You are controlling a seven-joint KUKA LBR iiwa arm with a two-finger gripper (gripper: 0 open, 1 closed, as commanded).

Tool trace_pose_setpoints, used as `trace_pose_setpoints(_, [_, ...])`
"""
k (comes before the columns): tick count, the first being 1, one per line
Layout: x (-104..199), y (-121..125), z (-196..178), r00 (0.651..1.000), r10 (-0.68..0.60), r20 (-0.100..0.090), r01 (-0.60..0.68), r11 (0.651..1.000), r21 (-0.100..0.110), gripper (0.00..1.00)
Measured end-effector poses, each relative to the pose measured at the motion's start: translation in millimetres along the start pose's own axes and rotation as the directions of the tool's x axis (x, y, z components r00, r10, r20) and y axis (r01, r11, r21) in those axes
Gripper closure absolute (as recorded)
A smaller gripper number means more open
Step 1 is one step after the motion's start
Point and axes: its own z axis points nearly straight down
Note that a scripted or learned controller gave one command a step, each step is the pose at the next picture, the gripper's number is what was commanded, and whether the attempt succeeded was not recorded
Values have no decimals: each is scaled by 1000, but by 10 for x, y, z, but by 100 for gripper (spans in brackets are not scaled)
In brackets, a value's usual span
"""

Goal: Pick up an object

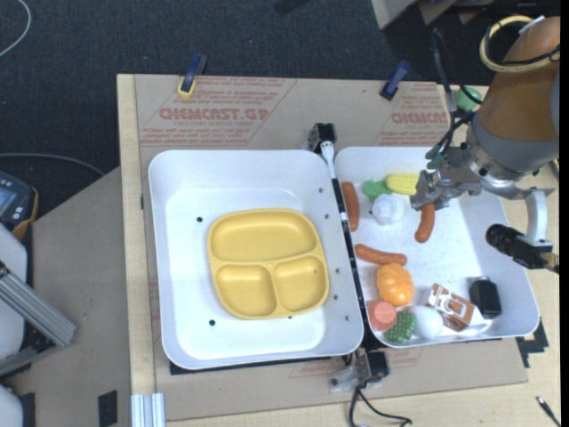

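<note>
My gripper hangs over the upper middle of the right bin. Its fingers are shut on the top end of a red-orange sausage, which points down from them toward the bin floor. Just left of the gripper lie a white ball, a yellow corn cob and a small green piece. A second sausage lies along the bin's left wall, and a third sausage lies lower down above an orange.
The left bin holds a yellow compartment plate. At the right bin's front sit a red disc, broccoli, a white egg, a snack packet and a black block. The arm's grey body overhangs the bin's right side.
</note>
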Motion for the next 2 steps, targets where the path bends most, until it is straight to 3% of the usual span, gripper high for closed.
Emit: trace_pose_setpoints(2, [942,444,169,1000,0,-1,0,1000,2,100])
